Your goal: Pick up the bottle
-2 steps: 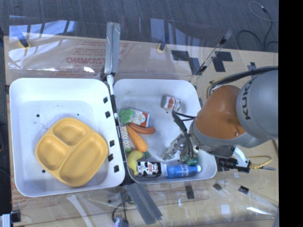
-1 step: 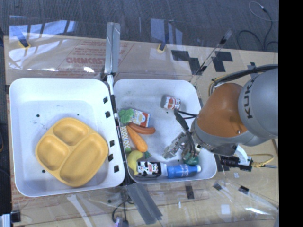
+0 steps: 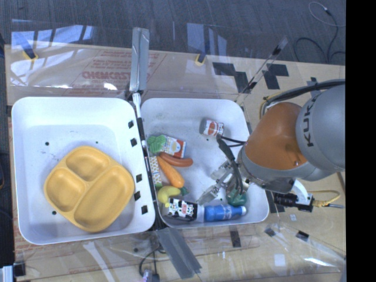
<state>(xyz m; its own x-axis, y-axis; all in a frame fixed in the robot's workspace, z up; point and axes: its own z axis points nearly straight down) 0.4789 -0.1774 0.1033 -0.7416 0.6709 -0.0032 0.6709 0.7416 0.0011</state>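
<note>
Dark grey carpet (image 3: 117, 4) — black cables (image 3: 317, 43) — above the wooden bench (image 3: 176, 63).

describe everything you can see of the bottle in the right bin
The bottle lies on its side along the near wall of the right bin. One end wears a black-and-white cow-patterned label, the other end is blue; it looks like plastic. A yellow toy fruit sits at its patterned end. The gripper hangs just above its middle, not holding it.

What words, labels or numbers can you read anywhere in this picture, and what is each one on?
"KU", white letters on the grey robot arm, cut off at the edge.
"CHEMCAST", faint reddish reversed print on the clear plastic sheet behind the bins; only partly legible.
Labels on the blue bottle, black-and-white carton and small can: too blurred.
</note>
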